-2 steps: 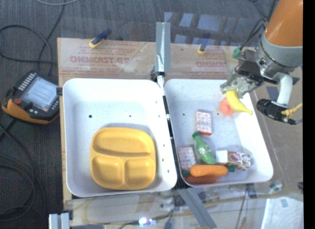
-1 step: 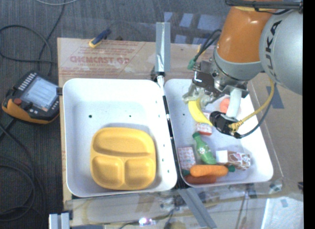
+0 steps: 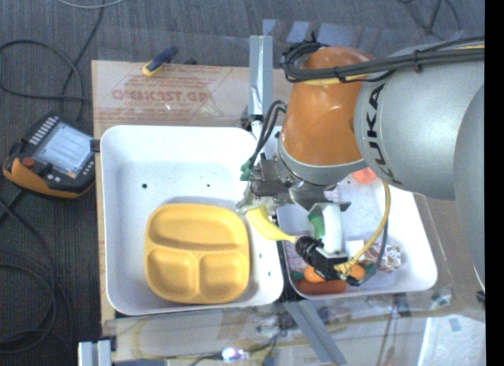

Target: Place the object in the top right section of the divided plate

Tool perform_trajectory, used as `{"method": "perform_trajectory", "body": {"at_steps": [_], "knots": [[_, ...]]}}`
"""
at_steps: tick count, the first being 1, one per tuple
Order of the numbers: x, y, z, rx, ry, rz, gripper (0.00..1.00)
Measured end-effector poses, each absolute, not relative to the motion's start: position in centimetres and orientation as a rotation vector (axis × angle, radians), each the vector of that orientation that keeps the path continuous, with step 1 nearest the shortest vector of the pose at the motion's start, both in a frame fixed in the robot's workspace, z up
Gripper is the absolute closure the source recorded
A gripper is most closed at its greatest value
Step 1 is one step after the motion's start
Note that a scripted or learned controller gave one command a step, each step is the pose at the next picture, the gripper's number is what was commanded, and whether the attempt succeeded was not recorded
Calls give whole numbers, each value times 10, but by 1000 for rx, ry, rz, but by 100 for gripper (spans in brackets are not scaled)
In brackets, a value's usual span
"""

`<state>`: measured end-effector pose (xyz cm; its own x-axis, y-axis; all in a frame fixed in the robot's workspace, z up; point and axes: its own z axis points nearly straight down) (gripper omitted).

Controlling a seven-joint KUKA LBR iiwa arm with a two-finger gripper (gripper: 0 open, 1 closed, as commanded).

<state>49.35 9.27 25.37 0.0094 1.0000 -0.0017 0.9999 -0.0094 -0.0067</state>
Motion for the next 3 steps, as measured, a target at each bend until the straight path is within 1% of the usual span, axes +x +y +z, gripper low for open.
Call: {"method": "perform_trajectory", "body": {"at_steps": [1, 2, 3], "knots": [[483, 160, 265, -2291, -2147, 9, 100], [482, 173, 167, -2525, -1864, 16, 100], [489, 213, 121, -2686, -1644, -25, 100]]}}
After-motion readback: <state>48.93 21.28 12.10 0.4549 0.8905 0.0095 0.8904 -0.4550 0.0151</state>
